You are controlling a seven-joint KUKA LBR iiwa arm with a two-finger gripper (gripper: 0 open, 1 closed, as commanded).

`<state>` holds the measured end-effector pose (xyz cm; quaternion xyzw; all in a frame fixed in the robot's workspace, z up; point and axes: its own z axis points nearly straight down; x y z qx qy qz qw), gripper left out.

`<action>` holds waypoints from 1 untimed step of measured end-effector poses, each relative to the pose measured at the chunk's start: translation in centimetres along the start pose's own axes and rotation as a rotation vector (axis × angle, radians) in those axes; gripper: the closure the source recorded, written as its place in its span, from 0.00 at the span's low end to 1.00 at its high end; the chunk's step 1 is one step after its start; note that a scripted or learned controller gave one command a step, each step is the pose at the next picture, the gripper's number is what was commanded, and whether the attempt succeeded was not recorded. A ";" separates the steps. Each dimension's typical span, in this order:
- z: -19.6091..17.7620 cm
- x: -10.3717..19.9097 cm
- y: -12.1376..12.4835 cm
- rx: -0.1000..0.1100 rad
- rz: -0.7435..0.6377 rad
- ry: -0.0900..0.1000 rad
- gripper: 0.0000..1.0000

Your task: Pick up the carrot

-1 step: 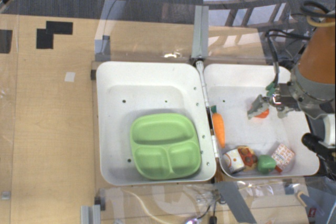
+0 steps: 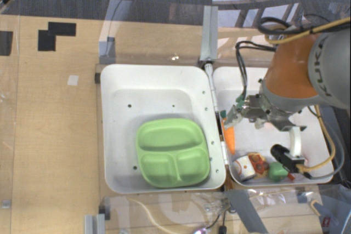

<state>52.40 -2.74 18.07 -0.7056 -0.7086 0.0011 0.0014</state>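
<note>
Here, carrot (image 2: pixel 230 138) just beside hand (image 2: pixel 235 115), below

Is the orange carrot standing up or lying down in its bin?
Lying down. The long orange carrot lies flat on the floor of the right-hand shallow white bin, along its left wall, below the gripper.

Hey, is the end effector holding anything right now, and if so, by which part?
Cannot be told. The end effector sits just above the carrot at the right bin's left wall, but a grip isn't visible.
</note>
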 end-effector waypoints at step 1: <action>0.0 2.7 -2.3 0.000 -0.126 0.000 0.00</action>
